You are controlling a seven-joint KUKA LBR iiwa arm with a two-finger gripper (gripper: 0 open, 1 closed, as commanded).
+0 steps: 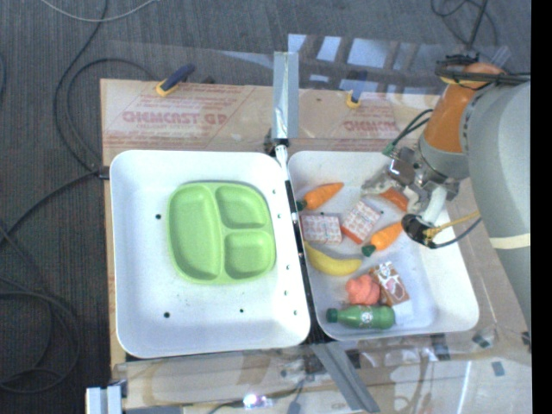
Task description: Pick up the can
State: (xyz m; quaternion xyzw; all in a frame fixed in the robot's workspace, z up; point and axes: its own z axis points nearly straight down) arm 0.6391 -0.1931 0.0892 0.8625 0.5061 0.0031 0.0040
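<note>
— Where is your claw just now?

— My two-finger gripper (392,178) hangs over the far right part of the shallow white right-hand bin (466,304), just above a small orange object (395,199) that it partly hides. Whether the claw is open or closed, I cannot tell from this slant. Nothing shows in its grasp.

— And the can?

— The likeliest thing is a small red-brown can with a printed label (392,284), lying in the near half of the same bin (it is small and blurred, so I am not certain of it). It touches a lumpy pink-red toy (363,290) on its left and sits just behind a green plastic bottle with a white label (362,316), which lies on its side. It is well apart from my claw.

— What lies between?

— An orange carrot with a green top (384,237), tilted, and beside it a small pink-and-white printed box (361,221). Further left are a second printed box (321,228), a yellow banana (332,262) and another orange carrot (321,196).

— The other bin?

— The shallow white left-hand bin (138,317) holds a light green divided plastic plate (222,231).
</note>
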